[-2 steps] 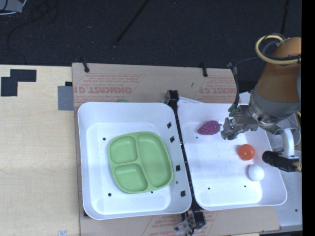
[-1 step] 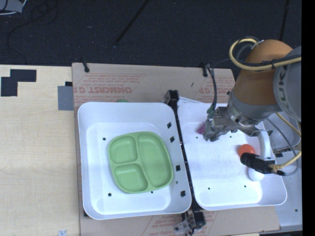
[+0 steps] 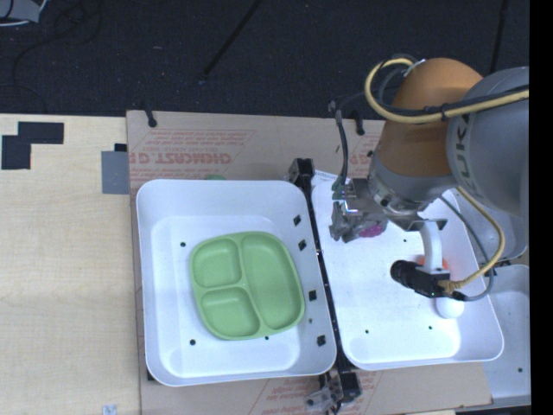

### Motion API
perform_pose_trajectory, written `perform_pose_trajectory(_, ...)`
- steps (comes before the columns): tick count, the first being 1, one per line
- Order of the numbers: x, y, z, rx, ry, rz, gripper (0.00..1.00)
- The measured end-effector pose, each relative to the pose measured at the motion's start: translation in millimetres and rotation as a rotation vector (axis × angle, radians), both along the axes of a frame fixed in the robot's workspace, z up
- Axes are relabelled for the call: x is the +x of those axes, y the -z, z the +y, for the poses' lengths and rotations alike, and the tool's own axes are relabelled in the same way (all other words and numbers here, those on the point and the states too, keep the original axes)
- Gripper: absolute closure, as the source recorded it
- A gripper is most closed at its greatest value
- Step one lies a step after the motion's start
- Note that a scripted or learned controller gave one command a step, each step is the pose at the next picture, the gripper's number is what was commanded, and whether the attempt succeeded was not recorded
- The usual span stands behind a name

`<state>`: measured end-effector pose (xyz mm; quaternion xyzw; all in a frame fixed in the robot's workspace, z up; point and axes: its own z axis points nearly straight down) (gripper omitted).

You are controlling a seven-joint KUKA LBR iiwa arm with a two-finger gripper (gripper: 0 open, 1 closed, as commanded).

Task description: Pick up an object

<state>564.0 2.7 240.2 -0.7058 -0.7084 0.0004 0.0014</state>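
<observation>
Gripper point(image 3: 350, 219) sits in the right bin point(image 3: 389, 344), open or closed I can't tell; a small pink thing point(image 3: 373, 229) shows just beside it, toward the arm point(image 3: 432, 137). The left bin point(image 3: 164, 232) holds a green plate point(image 3: 246, 284), and red print point(image 3: 192, 157) on the cardboard point(image 3: 259, 141) underneath is upside down, unreadable to me.

Two white bins on a cardboard-topped bench

The left bin point(image 3: 143, 275), lower centre of the frame, holds a light green three-compartment plate point(image 3: 248, 284) lying flat in its middle, turned slightly askew. The right bin point(image 3: 389, 340) touches it along a seam with black clips point(image 3: 302, 173). Both sit on a printed cardboard sheet point(image 3: 225, 150) over the pale wooden bench point(image 3: 60, 275), which bears a black patch point(image 3: 30, 143) and a grey patch point(image 3: 113, 171) at the left. Dark carpet point(image 3: 173, 41) fills the top.
</observation>
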Motion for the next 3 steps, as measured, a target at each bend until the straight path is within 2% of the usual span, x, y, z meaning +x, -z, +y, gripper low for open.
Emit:
perform_pose_trajectory(1,4.6,-5.1,48.9,0.0,-0.001,0.0,1.0)
perform_pose_trajectory(2,17.4,11.5,97.8,0.0,0.0,0.001,1.0)
perform_pose_trajectory(3,17.1,10.5,96.1,-0.002,0.002,0.001,0.0)
